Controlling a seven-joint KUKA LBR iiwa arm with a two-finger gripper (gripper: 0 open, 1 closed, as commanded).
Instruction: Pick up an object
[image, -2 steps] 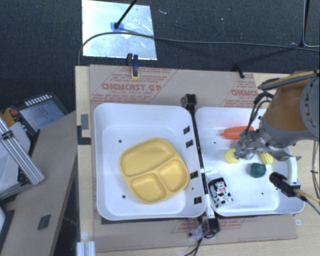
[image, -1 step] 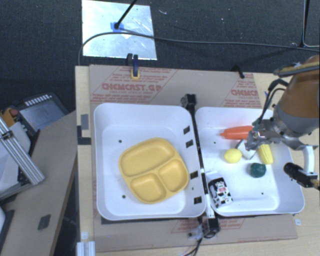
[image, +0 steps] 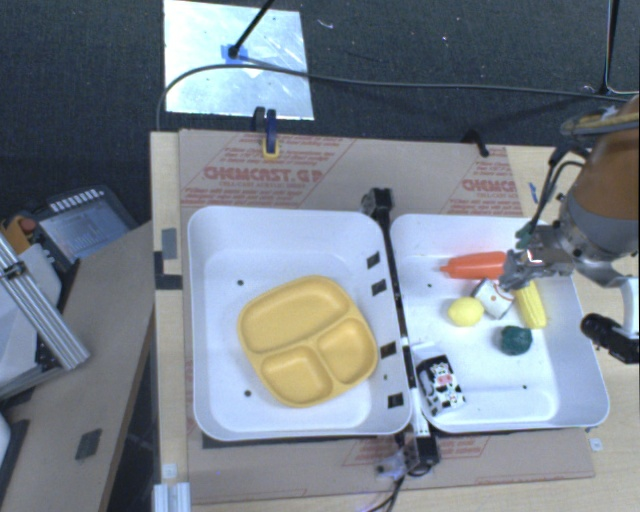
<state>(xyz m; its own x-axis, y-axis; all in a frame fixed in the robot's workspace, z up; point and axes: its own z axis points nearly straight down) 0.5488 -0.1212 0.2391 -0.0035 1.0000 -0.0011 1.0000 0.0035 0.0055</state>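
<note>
The divided plate (image: 304, 341) lies in the left bin (image: 215, 240), and in the right bin (image: 560, 395) the carrot (image: 474, 265) lies behind the lemon (image: 465, 312), with the corn (image: 530, 303) and a small ball (image: 516, 340) to the right and a little cow toy (image: 440, 384) in front.

a single fixed camera looks down at a slant on the bench (image: 330, 160) from above its near edge, far enough back to take in both white bins, the left bin (image: 215, 330) and the right bin (image: 570, 380), with dark floor beyond and the arm (image: 600, 190) entering from the right.
</note>
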